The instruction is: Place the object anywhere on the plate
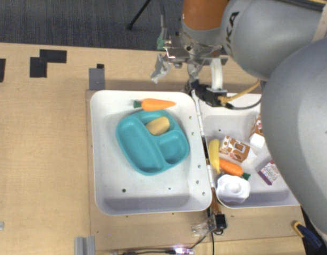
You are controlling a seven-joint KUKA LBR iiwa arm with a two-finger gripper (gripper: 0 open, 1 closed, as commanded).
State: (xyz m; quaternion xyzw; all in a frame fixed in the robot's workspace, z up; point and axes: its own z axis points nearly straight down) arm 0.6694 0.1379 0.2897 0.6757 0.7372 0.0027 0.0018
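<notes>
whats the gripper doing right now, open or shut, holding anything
gripper: above the far rim of the left bin; open or shut cannot be told, and nothing is seen between its fingers.

Bench: we see pale wood-grain board, matt.
Left bin: smooth white plastic with a soft sheen.
Right bin: the same smooth white plastic, we judge.
Plate: teal plastic, smooth, slightly glossy.
Potato: tan, dull skin.
Far carrot: orange, smooth, plastic-looking.
Arm: grey shell, smooth, satin.
Band: orange, smooth, lightly glossy.
Bottle: we see white glossy plastic.
</notes>
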